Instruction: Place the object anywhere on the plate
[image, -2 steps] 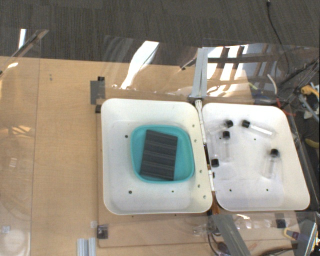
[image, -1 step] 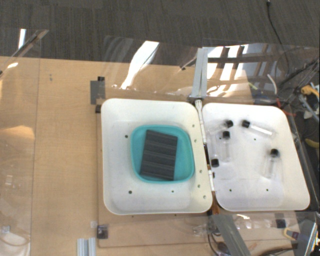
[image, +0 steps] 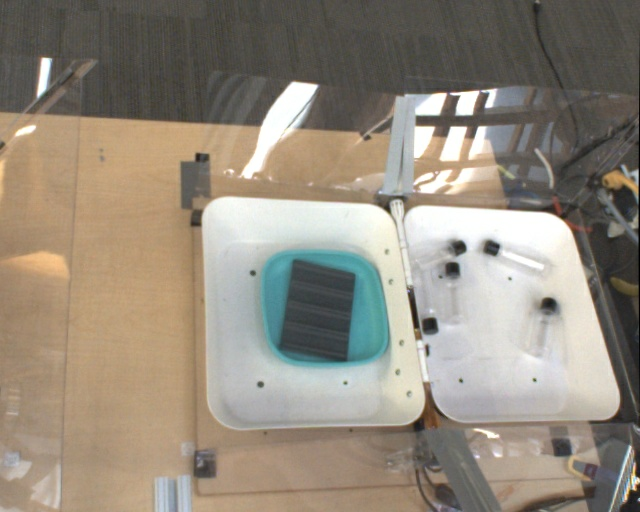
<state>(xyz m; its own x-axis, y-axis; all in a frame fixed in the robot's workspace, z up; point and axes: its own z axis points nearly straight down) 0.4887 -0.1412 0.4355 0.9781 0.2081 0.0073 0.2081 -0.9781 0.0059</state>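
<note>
A dark grey ribbed rectangular block (image: 318, 310) lies flat on the teal plate (image: 372, 320), which sits in the left white bin (image: 230, 300). The block rests near the plate's middle, slightly tilted, with teal rim showing all around it.
The right white bin (image: 580, 380) holds several small clear vials with black caps, such as one (image: 545, 320) at the right and one (image: 510, 255) near the back. A metal post (image: 398, 150) stands behind the gap between the bins. Cables lie at the far right.
</note>
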